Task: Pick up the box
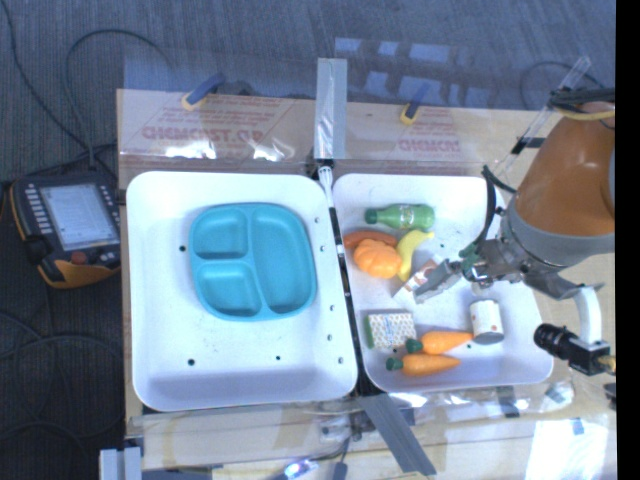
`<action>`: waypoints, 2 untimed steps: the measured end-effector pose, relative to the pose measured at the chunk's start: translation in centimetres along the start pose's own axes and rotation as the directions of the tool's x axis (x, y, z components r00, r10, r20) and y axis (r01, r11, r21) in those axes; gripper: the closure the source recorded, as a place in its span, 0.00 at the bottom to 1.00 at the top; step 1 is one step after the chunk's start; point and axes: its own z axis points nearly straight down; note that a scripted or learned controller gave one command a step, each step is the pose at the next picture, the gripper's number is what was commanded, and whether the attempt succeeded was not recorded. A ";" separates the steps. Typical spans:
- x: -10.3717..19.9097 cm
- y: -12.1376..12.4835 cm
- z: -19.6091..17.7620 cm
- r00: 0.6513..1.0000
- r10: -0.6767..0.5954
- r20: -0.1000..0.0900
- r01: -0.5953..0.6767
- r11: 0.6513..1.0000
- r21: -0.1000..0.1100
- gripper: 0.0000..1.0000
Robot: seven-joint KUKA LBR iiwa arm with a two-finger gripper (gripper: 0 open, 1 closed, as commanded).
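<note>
Gripper above bin, box apart.

Grey carpet floor, black cables (looping), cardboard-topped bench

The arm has a broad orange band above a grey wrist. Thin black cables run alongside. Its end effector is metallic grey.

Blue divided plate in left bin, green bottle, banana, two carrots
</note>
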 end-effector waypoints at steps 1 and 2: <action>0.1 0.1 -0.8 1.000 -0.002 -0.002 0.002 1.000 0.000 1.00; -4.4 -0.4 -20.4 1.000 0.012 0.005 -0.011 1.000 -0.004 1.00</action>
